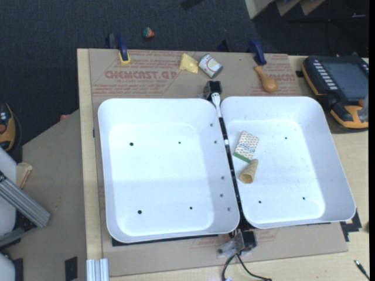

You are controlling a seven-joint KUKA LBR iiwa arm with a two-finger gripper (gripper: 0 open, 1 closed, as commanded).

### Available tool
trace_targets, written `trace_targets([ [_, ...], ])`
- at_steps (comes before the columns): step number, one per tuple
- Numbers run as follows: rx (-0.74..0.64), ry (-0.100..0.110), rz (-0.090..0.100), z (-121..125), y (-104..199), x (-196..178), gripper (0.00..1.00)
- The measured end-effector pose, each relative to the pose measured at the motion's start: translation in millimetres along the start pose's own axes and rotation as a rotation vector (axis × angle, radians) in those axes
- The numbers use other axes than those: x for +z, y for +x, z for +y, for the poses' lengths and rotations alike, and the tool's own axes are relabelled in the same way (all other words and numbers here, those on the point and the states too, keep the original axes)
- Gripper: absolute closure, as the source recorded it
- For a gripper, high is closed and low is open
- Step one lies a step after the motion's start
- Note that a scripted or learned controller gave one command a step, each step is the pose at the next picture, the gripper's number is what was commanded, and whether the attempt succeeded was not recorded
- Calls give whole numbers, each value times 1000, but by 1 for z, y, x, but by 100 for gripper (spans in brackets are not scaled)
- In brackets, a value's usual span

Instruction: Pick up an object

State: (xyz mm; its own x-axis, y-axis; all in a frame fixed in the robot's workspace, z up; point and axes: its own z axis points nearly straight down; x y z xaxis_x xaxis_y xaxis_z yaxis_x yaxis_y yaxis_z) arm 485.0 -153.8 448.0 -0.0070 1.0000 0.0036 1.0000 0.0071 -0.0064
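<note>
Two small objects lie in the right bin (316, 157), near its left wall. One is a small patterned box (246, 145), green and cream, lying flat. Just below it rests a tan cone-shaped piece (248, 171), its wide end pointing down-left. The two sit close together, almost touching.
The left bin (117, 157) stands beside the right one. On the board behind the bins lie a yellow wedge (188, 64), a small white box (210, 65) and a wooden pear-like piece (266, 79). A black and orange pendant (343, 86) sits at the far right.
</note>
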Motion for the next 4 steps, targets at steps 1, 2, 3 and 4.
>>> trace_targets([
  [1, 1, 0, -1, -5, 50, 61, 100],
  [2, 0, 4, 0, -5, 118, 148, 100],
  [3, -3, -21, 0, -3, 189, 33, 100],
  [4, 5, -11, -4, -3, 185, 29, 100],
])
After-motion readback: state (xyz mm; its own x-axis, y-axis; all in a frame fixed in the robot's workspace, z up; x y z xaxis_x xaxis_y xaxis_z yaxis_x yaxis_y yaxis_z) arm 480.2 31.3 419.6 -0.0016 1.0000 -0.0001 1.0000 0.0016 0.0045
